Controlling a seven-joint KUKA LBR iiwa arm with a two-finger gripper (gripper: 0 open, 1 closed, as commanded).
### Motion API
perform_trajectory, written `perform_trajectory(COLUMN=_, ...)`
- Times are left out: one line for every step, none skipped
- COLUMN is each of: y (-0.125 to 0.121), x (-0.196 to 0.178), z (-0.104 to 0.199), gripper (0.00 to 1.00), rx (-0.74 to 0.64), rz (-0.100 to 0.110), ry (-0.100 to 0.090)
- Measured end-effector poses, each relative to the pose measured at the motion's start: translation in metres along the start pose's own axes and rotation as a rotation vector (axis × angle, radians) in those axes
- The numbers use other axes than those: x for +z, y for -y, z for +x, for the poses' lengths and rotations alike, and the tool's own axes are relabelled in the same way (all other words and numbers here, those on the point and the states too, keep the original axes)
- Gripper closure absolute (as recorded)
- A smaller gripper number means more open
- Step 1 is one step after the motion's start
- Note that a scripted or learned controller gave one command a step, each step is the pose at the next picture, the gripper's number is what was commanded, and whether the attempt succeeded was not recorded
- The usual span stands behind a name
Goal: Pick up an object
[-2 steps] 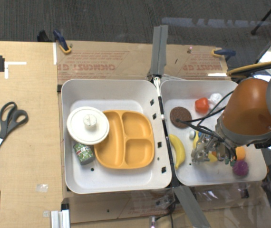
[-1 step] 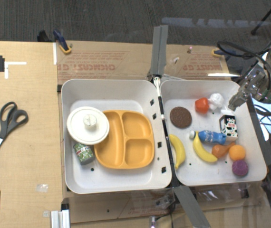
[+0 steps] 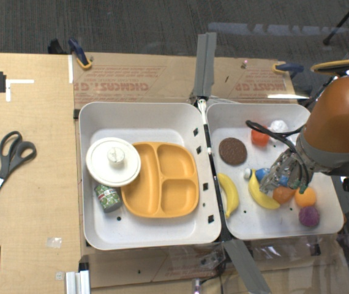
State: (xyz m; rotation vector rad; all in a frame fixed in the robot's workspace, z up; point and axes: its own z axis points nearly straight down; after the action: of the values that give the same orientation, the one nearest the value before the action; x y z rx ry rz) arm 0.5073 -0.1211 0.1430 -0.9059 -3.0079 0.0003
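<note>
The arm's gripper (image 3: 285, 179) hangs low in the right bin (image 3: 266, 228), over a tight cluster — a blue piece (image 3: 261, 176), a banana (image 3: 261, 198) and an orange fruit (image 3: 283, 195). Whether it grips anything cannot be told. A clean pick likely calls for centring on one item, since crowding neighbours could spoil the grasp — the purple ball (image 3: 308, 216) sits freer.

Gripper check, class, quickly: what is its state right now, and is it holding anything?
Gripper: down in the right bin among the toy fruit; whether it grips anything cannot be told.
</note>
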Motion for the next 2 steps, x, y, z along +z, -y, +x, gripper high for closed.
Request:
perform_trajectory(y=-0.045, x=-0.113, z=0.032, gripper=1.0, rx=0.081, rz=-0.001, ry=0.003)
perform_trajectory(y=0.027, x=-0.035, z=0.017, gripper=1.0, rx=-0.409, rz=-0.001, ry=0.001)
